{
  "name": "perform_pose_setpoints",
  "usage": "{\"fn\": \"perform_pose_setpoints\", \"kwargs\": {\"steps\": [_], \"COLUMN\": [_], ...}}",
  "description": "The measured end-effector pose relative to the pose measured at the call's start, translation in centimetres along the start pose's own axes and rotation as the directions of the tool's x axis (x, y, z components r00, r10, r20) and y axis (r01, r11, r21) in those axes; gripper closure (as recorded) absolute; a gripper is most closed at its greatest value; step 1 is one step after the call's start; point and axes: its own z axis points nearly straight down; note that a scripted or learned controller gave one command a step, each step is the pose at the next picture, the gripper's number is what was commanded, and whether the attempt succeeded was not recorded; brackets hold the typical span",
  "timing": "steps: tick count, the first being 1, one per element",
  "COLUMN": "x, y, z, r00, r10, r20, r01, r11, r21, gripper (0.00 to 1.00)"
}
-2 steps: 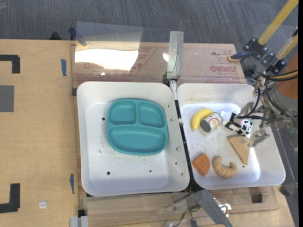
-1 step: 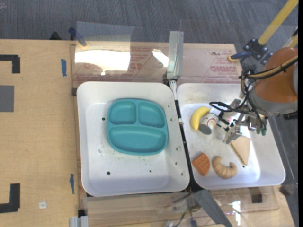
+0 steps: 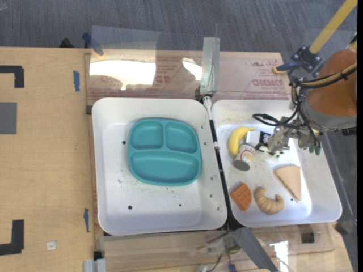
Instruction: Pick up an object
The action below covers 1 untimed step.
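Where the arm [image 3: 332, 89] reaches in from the right, its gripper [image 3: 278, 142] hangs low over the far part of the right bin [image 3: 326, 208]; whether it is open or closed I cannot tell, and nothing shows between its tips. Just left of it lie a yellow banana [image 3: 237, 138] and a small can [image 3: 244, 156] on its side, the two touching. Nearer in the same bin sit a tan wedge [image 3: 290, 179], a croissant [image 3: 269, 200] and an orange waffle piece [image 3: 241, 196], apart from the gripper. Over in the left bin [image 3: 108, 203] rests a teal divided plate [image 3: 165, 151]. Both bins stand on a wooden desk [image 3: 39, 152], with grey carpet [image 3: 170, 7] beyond its far edge.
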Motion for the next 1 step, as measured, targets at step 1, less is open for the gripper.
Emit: {"fn": "perform_pose_setpoints", "kwargs": {"steps": [1], "x": [4.76], "y": [4.19], "z": [3.45], "r00": [0.939], "r10": [0.335], "r20": [-0.074], "r01": [-0.334], "r11": [0.942], "r21": [0.021], "gripper": [1.00]}}
